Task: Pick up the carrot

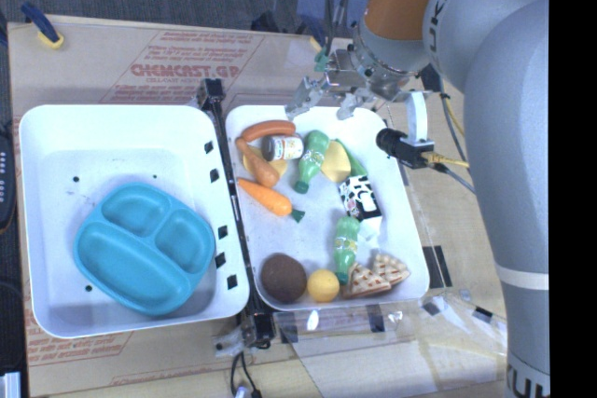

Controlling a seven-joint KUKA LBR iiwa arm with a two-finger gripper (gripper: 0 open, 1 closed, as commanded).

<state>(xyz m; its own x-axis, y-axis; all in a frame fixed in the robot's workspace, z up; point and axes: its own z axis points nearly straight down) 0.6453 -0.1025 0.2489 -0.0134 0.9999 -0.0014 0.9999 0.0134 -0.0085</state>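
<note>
The carrot (pixel 265 198), orange with a small green stub at its right end, lies on its side near the left wall of the right bin (pixel 408 200). A second, stubbier orange piece (pixel 260 167) lies just above it. My gripper (pixel 327 101) hangs over the far rim of the right bin, up and to the right of the carrot and well apart from it. Its fingers are spread open with nothing between them.
Around the carrot lie a red sausage (pixel 268 129), a small jar (pixel 284 147), a green bottle (pixel 311 159), a yellow piece (pixel 336 163), a black-and-white carton (pixel 360 198), another green bottle (pixel 347 243), a brown ball (pixel 283 277), a lemon (pixel 324 285) and a waffle (pixel 378 276). A blue divided plate (pixel 145 245) sits in the left bin (pixel 37 200).
</note>
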